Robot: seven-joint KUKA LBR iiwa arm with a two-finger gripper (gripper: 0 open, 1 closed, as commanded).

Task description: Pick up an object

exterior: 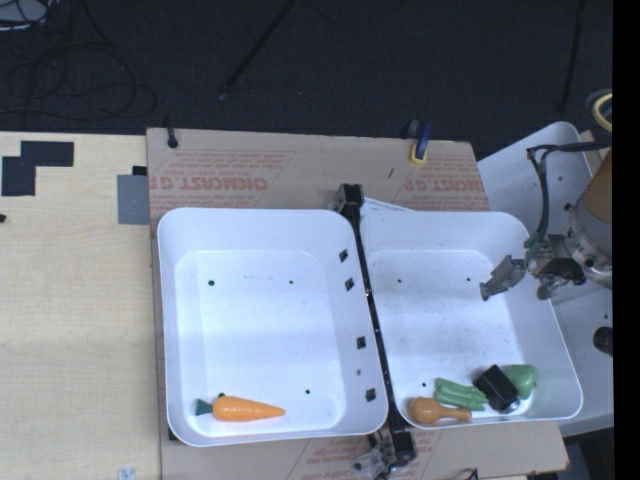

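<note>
**Toy food along the near rims, arm at the right bin's edge**

Nearest to us, along the front wall of the left bin, we see an orange toy carrot lying on its side, its green stub toward the left and its tip pointing right. It sits alone in that bin, close to the front left corner.

Across the black divider that joins the two bins, we find the other objects gathered in the front right corner of the right bin. A tan pear-shaped piece lies closest to the front rim. Just behind it we see a green pod-like vegetable, and beside that a small black block, which overlaps a rounder light green item. These four lie close together, some touching.

We see the arm coming in from the right, with the gripper over the right bin's right-hand side, well apart from the cluster below it. One grey finger juts leftward over the white floor. We cannot tell from this angle whether the claw is open or closed; nothing shows between its fingers.

Both bins rest on a brown cardboard sheet printed with red lettering, laid on the pale wooden bench.
</note>
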